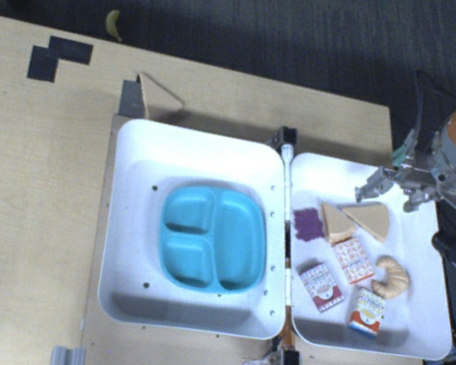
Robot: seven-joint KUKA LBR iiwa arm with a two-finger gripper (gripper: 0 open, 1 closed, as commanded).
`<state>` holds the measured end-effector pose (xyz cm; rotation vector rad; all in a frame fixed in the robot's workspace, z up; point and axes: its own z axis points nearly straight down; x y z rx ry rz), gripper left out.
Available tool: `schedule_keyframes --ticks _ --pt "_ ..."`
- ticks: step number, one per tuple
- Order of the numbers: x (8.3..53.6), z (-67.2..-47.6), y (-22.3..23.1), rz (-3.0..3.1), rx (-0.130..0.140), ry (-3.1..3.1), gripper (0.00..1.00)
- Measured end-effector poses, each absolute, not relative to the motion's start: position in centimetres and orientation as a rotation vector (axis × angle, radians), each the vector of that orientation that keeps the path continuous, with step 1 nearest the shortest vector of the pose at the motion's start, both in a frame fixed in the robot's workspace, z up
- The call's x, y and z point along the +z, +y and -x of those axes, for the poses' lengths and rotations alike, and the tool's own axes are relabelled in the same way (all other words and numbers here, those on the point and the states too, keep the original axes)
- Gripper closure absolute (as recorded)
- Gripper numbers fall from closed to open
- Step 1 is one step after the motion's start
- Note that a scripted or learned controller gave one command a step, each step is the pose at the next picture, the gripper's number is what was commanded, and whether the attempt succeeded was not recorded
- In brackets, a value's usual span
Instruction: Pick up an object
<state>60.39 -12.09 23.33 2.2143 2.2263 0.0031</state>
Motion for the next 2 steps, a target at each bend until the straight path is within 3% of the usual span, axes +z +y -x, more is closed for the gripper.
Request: schedule_keyframes --ticks 1,2 --pt "8.7 -57.8 -12.4 -2.215 0.006 2.222 0.00" --pt "9.9 -58.1 -12.4 -2.211 0.012 2.219 1.00"
